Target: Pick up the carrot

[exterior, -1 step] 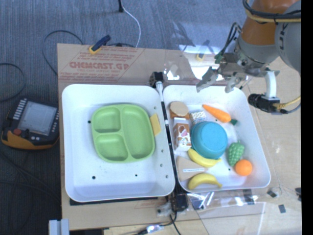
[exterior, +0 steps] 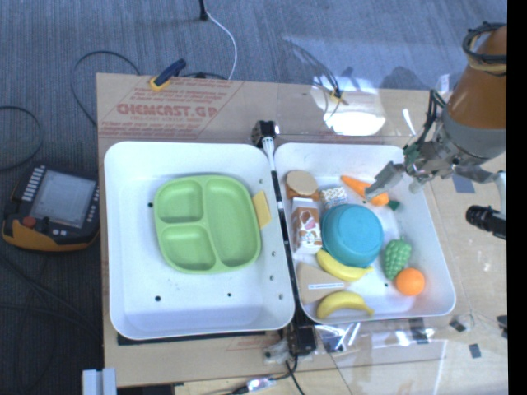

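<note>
The carrot [exterior: 357, 185] is a small orange piece lying in the right bin [exterior: 439, 263], near its back wall and just above the blue bowl [exterior: 352, 234]. My gripper [exterior: 384, 180] hangs low over the back right of that bin, its tip right beside the carrot's right end. From this angle I cannot make out whether it touches the carrot. The grey arm with its orange band [exterior: 482, 89] comes in from the upper right.
Crowded around the bowl are two bananas [exterior: 341, 267] [exterior: 343, 304], an orange [exterior: 409, 281], a green bumpy fruit [exterior: 397, 256], a brown round item [exterior: 301, 183] and a small box [exterior: 306, 225]. A green divided plate [exterior: 204, 222] lies in the left bin [exterior: 123, 167].
</note>
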Robot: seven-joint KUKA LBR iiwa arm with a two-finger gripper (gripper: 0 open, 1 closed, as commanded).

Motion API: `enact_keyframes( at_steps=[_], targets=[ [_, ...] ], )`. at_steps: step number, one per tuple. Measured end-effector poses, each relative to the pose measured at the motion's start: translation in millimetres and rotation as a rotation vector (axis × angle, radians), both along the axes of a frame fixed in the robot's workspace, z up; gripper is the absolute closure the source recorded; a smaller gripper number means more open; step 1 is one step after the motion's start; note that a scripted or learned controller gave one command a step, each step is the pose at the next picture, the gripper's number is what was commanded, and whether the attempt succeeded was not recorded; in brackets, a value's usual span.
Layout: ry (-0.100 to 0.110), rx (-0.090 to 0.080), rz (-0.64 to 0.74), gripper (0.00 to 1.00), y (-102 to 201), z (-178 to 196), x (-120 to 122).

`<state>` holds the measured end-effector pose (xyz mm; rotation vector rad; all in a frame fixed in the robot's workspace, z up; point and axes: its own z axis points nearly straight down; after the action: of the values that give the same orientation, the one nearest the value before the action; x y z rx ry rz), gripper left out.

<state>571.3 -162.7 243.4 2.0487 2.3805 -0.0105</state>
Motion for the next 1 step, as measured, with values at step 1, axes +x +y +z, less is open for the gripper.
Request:
enact_keyframes(
  at_steps=[1],
  targets=[
    [-0.003, 0.002, -0.13, 0.0, -39.9, -11.9, 44.6]
  ],
)
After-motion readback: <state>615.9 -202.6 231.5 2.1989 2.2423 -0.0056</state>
